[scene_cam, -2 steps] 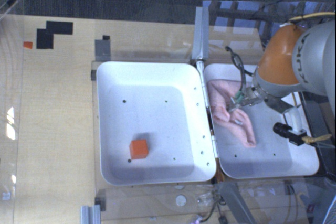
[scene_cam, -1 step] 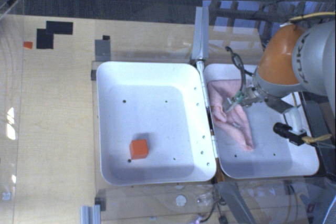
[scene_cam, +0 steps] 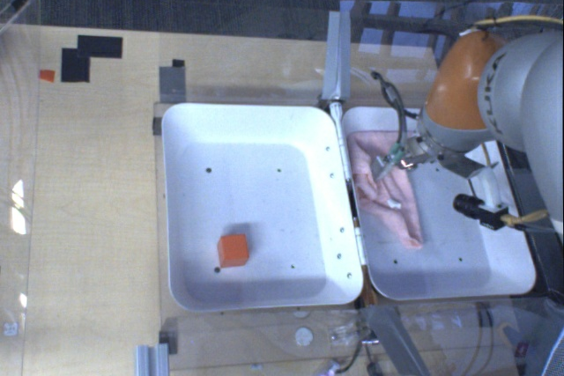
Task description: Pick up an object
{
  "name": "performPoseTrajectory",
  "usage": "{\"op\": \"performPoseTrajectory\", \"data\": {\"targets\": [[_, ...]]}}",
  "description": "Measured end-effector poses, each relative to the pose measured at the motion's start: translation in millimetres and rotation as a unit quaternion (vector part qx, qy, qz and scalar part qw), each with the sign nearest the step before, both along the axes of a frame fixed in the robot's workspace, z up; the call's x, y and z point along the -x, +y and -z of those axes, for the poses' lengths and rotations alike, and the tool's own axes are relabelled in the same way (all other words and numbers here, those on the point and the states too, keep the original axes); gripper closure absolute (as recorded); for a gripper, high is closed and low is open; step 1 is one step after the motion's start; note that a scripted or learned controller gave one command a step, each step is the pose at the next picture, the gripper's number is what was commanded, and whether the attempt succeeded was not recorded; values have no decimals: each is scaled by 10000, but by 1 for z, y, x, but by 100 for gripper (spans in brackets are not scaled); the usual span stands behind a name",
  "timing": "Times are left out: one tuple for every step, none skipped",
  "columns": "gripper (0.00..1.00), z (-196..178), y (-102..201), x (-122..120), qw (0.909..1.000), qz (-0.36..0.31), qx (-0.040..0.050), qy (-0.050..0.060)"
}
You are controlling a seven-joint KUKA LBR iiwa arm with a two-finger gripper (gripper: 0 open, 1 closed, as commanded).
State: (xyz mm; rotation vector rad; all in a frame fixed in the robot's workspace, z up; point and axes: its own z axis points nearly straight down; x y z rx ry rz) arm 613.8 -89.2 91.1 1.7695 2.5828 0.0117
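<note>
Pink cloth [scene_cam: 388,194] lies crumpled along the left side of the right bin [scene_cam: 458,277], and our gripper [scene_cam: 394,161] sits right over its upper part, right of centre in the frame. We cannot tell how the jaws stand; they are too small to read. To do this well, we should press into a raised fold and close before lifting. An orange block [scene_cam: 233,250] rests in the left bin [scene_cam: 264,136], lower left.

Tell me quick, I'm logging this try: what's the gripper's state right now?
Gripper: down on the pink cloth in the right bin; whether it is open, closed or holding anything cannot be told.
</note>
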Motion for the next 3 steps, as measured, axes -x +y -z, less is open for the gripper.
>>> {"op": "performPoseTrajectory", "data": {"targets": [[100, -14, 2, -3, 10000, -26, -6, -50], [100, -97, 17, -42, 9944, -1060, 23, -2], [100, -94, 44, -32, 9983, 578, -1, 33]]}}
